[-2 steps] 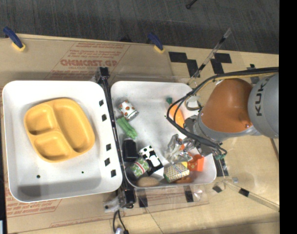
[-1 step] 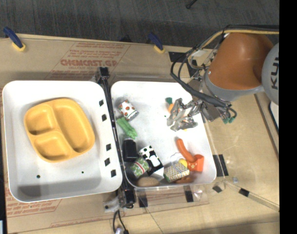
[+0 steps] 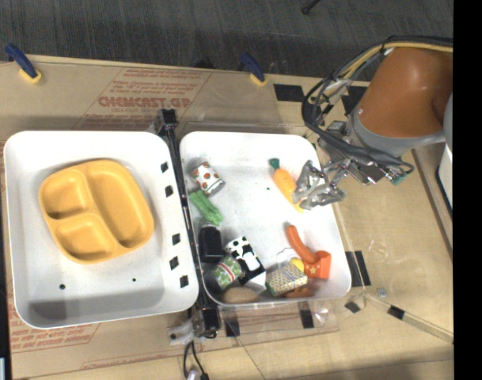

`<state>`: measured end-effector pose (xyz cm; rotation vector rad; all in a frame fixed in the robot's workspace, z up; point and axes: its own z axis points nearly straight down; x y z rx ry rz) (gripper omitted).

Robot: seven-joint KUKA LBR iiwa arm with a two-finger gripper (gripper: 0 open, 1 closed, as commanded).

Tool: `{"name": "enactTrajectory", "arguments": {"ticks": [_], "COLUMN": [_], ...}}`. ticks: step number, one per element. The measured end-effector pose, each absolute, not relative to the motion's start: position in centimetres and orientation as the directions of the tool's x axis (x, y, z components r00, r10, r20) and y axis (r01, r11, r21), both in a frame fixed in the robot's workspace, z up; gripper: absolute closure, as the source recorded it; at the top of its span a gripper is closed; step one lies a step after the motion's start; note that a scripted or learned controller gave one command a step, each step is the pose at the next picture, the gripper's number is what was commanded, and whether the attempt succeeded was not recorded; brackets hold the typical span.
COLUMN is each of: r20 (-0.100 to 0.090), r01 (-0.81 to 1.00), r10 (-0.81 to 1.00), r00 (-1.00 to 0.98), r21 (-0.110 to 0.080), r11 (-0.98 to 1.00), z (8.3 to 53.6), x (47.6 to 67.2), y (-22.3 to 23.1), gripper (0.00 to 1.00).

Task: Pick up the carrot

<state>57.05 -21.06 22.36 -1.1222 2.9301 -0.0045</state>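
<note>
Camera view shows the carrot lying in the upper right of the right bin, its green top pointing toward the far wall. The gripper hangs just beside it on the right, close to the bin wall; whether it is spread or closed cannot be told, and the carrot sits outside it. A descent from here risks landing off to one side and nudging the carrot away. An orange squeegee-like toy lies nearer the front and could be mistaken for it.
</note>
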Motion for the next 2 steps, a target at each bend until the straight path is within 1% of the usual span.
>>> {"name": "enactTrajectory", "arguments": {"ticks": [1,2], "r20": [-0.001,-0.002], "r01": [-0.532,-0.809], "r10": [-0.532,-0.809], "r00": [-0.847,-0.588], "r21": [0.003,-0.003], "r11": [0.847,0.588], "z": [18.0,17.6], "x": [51.3,58.2], "y": [-13.8,-21.0], "gripper": [1.0,1.0]}}
